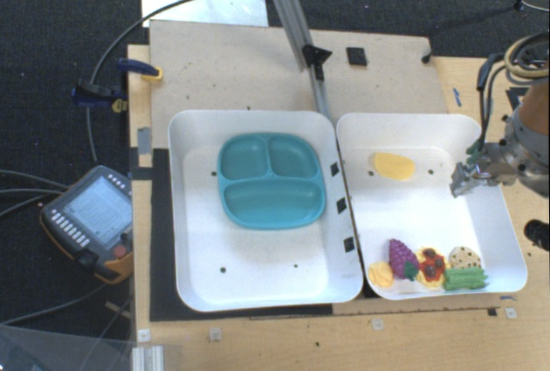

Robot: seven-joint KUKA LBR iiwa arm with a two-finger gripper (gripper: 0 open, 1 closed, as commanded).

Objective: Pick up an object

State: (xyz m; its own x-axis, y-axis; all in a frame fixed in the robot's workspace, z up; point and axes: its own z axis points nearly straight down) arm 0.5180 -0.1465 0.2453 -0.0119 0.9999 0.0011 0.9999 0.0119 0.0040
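1. The gripper (464, 180) hangs at the right edge of the right bin (430, 133), close to its wall. A straight descent from here could strike the rim or wall, not a toy.

2. The candidate objects lie apart from it. A yellow oval piece (393, 165) rests alone on the bin floor to the gripper's left. A cluster sits along the near wall: a small yellow piece (380, 275), purple grapes (400, 256), a red and yellow piece (430, 264), a speckled cookie (465, 257) and a green piece (465, 278).

3. The cluster pieces touch or nearly touch one another and press against the near wall. A grasp there may catch two at once, push them aside, or jam against the wall.

4. The lone yellow oval looks flat and low, so a grasp could slide over it and come up with nothing.

5. I cannot tell whether the gripper is released or clenched; it is small, blurred and seen from above. Nothing is visibly held in it.

6. Most of the arm (531, 124) is cut off at the right. The exact shapes in the cluster are hard to make out.

7. The teal divided plate (271, 182) lies in the left bin (198, 215), well apart from the gripper.
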